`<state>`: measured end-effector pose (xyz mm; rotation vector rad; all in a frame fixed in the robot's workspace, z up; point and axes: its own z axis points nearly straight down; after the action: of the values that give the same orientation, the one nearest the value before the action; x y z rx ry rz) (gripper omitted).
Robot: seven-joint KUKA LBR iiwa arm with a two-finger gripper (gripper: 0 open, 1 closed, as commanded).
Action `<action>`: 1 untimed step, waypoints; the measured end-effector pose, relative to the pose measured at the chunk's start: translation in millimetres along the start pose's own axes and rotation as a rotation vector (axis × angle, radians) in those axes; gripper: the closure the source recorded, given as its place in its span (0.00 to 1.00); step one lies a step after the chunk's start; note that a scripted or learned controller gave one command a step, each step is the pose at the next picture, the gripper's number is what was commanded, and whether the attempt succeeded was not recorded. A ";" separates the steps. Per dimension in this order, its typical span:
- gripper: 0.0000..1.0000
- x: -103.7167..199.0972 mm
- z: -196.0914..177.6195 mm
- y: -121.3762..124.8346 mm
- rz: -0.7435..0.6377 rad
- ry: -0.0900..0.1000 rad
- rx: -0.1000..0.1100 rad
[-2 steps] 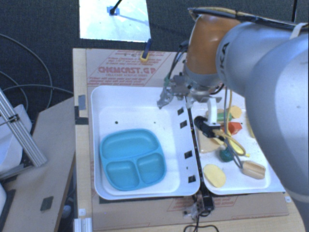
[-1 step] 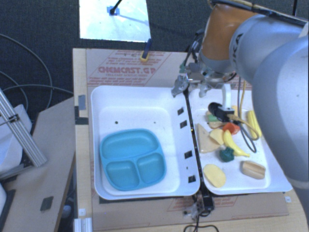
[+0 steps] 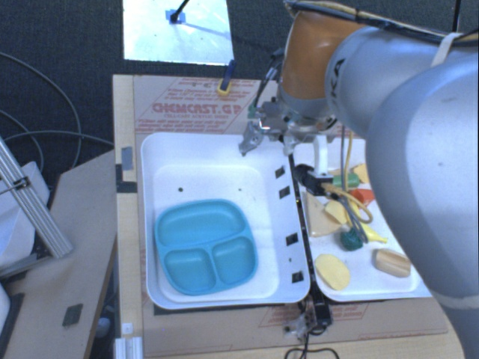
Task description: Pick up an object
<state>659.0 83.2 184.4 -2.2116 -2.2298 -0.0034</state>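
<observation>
**Arm covers much of the right-hand bin**

The grey arm (image 3: 404,118) hides the right bin's (image 3: 367,286) upper right part and runs off the frame's right edge. The gripper (image 3: 303,144) is blurred; the heaped objects (image 3: 346,200) beneath overlap, their kinds unclear.

Light blue divided tray (image 3: 204,245) in the white left bin (image 3: 168,163); over in the white right bin (image 3: 374,289), a pale yellow oval (image 3: 332,271), a tan block (image 3: 392,262), a dark green piece (image 3: 351,239).
</observation>
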 end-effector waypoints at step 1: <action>0.00 75.1 36.1 -87.3 -0.001 0.000 0.010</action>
<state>571.1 157.6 148.4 -2.2058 -2.2256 0.0075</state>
